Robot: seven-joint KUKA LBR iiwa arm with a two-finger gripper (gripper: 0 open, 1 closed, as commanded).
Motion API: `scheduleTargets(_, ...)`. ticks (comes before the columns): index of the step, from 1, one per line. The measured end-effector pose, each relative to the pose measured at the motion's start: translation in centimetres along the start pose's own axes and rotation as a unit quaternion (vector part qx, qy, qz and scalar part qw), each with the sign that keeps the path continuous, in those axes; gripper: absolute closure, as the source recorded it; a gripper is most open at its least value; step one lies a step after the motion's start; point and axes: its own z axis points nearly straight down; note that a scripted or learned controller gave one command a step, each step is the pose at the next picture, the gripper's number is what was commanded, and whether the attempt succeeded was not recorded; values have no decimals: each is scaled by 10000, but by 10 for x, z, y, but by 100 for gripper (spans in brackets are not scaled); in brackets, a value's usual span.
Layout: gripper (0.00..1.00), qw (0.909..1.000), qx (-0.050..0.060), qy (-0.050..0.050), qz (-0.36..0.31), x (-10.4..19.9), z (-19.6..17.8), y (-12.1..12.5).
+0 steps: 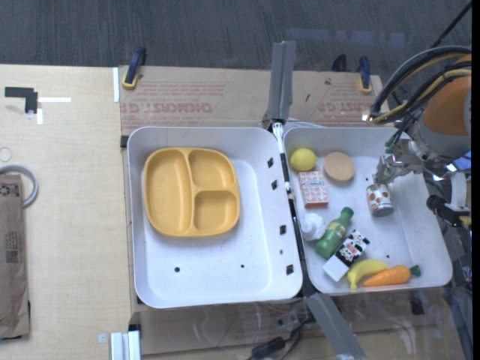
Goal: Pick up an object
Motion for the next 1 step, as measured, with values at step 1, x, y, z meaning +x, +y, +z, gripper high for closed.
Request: scheduleTargets(1,0,9977,19,-8,-679,-5,11,-21)
